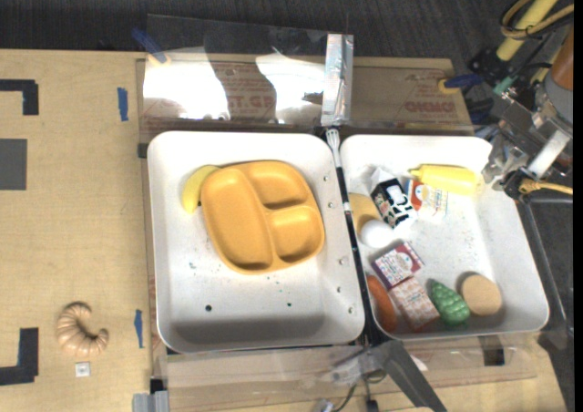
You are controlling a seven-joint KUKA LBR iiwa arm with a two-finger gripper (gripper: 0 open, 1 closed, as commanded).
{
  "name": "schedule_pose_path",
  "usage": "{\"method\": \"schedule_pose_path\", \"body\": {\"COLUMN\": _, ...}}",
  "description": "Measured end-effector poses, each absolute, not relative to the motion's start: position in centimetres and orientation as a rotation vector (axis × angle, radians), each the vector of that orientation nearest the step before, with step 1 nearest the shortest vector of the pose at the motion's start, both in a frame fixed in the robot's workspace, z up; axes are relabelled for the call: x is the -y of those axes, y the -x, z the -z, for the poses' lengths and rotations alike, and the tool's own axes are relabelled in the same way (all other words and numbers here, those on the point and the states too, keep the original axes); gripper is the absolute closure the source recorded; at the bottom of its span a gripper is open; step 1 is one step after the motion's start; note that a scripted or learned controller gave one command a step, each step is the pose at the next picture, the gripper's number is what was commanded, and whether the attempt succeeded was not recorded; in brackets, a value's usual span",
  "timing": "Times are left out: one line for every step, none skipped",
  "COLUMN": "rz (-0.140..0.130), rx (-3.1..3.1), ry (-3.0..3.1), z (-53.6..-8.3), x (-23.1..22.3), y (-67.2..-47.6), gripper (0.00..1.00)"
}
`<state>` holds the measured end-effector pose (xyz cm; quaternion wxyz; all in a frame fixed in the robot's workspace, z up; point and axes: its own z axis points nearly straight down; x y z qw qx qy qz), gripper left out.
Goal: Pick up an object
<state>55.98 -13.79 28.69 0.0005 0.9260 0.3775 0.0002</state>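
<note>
The right bin [510,246] holds several small objects. A yellow bottle [446,179] lies near its back, with a black-and-white carton [392,201] and a white egg [374,235] to its left. Toward the front lie a red-and-white packet [397,264], a second packet [414,302], a green piece [449,302], a tan round bun [480,293] and an orange carrot [383,303]. My gripper [517,162] hangs at the bin's back right rim, just right of the yellow bottle and apart from it.
In the left bin [173,246] a yellow divided plate [262,213] lies with a banana [191,187] at its left edge. A croissant [82,329] lies on the bench at the front left. A clear panel [246,73] stands behind the bins.
</note>
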Motion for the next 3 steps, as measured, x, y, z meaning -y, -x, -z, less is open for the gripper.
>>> {"method": "schedule_pose_path", "body": {"rz": 0.004, "rx": -1.543, "ry": -2.740, "z": -28.3, "x": 14.1, "y": -52.2, "gripper": 1.00}}
{"method": "schedule_pose_path", "body": {"rz": -0.003, "rx": -2.302, "ry": -2.132, "z": -31.5, "x": 12.5, "y": -52.3, "gripper": 1.00}}
{"method": "schedule_pose_path", "body": {"rz": -0.002, "rx": -2.302, "ry": -2.133, "z": -31.4, "x": 12.5, "y": -52.3, "gripper": 0.00}}
